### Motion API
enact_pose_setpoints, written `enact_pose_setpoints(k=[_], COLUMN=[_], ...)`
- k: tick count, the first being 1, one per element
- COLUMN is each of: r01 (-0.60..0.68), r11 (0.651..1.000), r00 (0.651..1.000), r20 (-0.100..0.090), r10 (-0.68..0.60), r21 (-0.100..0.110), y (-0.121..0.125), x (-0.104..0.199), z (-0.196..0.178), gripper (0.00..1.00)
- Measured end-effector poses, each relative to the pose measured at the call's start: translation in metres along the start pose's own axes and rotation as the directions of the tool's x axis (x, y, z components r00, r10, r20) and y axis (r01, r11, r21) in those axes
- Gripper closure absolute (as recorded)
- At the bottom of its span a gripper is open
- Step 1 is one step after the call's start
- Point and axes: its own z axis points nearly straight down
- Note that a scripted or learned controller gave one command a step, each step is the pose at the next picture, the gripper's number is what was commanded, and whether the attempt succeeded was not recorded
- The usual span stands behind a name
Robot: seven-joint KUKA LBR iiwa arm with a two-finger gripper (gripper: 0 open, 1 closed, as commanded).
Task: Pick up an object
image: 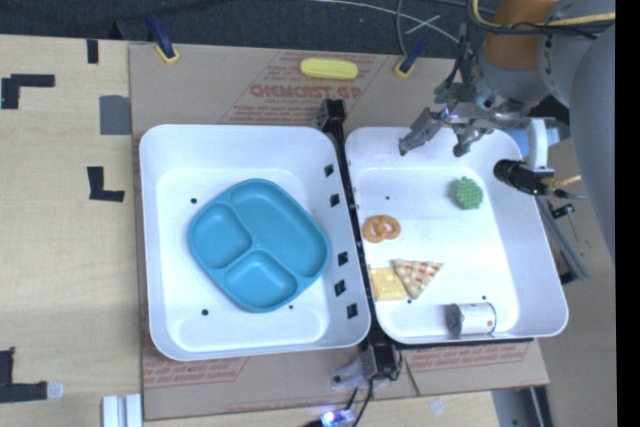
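Cardboard sheet (pixel 200 85) under my bins: red printed lettering along its top edge, between the yellow object (pixel 328 68) and the left bin (pixel 150 215); I cannot make out the words.
Cardboard, bottom edge: more red print below the left bin and below the right bin (pixel 520 215), too small for me to read.
Small can (pixel 470 319) in the right bin: a pale wrapper, no lettering I can read.
Bins and blue tray (pixel 258 243): no text I can read.

Arm (pixel 590 35) cut off at right edge; small can (pixel 470 319) label unreadable.
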Motion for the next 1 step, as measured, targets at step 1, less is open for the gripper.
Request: enact_pose_setpoints(k=[1], r01=[0.003], r11=[1.0], r00=[1.0], r20=[0.002], r10=[-0.003], r21=[-0.015], y=[0.0032], x=[0.0003], z=[-0.0095], gripper=[0.0])
